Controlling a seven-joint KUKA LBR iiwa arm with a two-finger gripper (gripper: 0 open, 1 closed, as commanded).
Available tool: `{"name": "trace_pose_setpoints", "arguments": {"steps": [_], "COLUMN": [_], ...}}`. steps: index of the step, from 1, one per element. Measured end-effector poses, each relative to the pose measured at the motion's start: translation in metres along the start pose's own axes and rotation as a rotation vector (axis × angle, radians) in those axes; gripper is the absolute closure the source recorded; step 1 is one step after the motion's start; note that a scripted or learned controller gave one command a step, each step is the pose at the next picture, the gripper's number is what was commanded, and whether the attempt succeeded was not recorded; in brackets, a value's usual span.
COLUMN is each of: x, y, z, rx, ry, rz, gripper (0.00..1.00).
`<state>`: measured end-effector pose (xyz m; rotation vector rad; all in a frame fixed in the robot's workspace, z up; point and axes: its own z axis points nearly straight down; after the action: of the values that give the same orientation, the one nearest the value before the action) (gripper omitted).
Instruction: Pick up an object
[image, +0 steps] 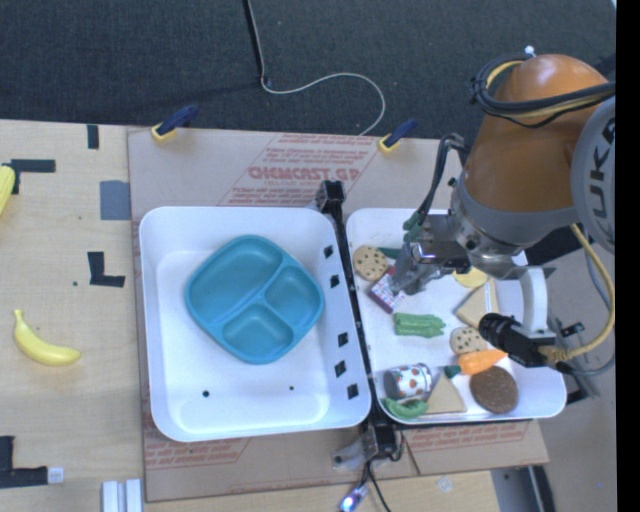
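White bins sat side by side on the table (60, 230). The claw (408, 272) hung low in the right bin (540, 405), over a small packet (383, 293) beside a cookie (369, 262); whether it was apart or together could not be told. Likely the reach step; next would call for closing and lifting.

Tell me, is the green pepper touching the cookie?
Apart. The camera view shows white bin floor between the green pepper and the cookie.
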<state>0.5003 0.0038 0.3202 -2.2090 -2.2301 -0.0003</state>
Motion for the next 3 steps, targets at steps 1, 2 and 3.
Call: {"name": "trace_pose_setpoints", "arguments": {"steps": [1, 2, 3], "x": [0.042, 0.111, 0.107], "y": [-0.016, -0.016, -0.016], "z": [-0.045, -0.081, -0.089], "rx": [-0.004, -0.003, 0.001], "ry": [0.000, 0.000, -0.004], "rz": [0.002, 0.001, 0.006], "gripper": [1.00, 1.00, 1.00]}}
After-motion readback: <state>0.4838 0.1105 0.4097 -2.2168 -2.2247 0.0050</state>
